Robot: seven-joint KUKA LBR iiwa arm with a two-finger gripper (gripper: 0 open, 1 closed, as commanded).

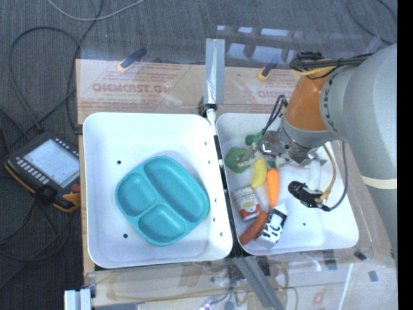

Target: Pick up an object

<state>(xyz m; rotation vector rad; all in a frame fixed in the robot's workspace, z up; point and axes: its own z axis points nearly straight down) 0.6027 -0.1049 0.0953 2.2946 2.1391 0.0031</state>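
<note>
- Camera view, right bin [335, 236]: six small things lie in its left half, any of them a candidate for the pick.
- The green toy [236, 159] lies nearest the bin's left wall. It looks like a toy vegetable, though we cannot make out its shape for sure.
- Just right of it a yellow toy [259, 173] lies tilted, and it seems to touch the carrot [273, 187] on its right.
- The carrot points up and down in the view, its upper end close under the gripper [266, 145].
- Below the yellow toy stands a small carton [247, 204], red and white.
- Lower still, a sausage [253, 228] lies at a slant near the bin's lower left corner, with a black box [274, 225] bearing white marks right beside it.
- The gripper sits low over the top of this cluster, above the green toy and yellow toy. We cannot tell how far open it is, and we see nothing held in it.
- The arm [310, 105] comes in from the right, its orange band above the bin's upper edge.
- The left bin [106, 144] holds a blue plate [162, 200] with three wells, lying flat near the middle.
- Both bins rest on a brown board [148, 86], and a pendant [44, 165] lies on the floor to the left.
</note>
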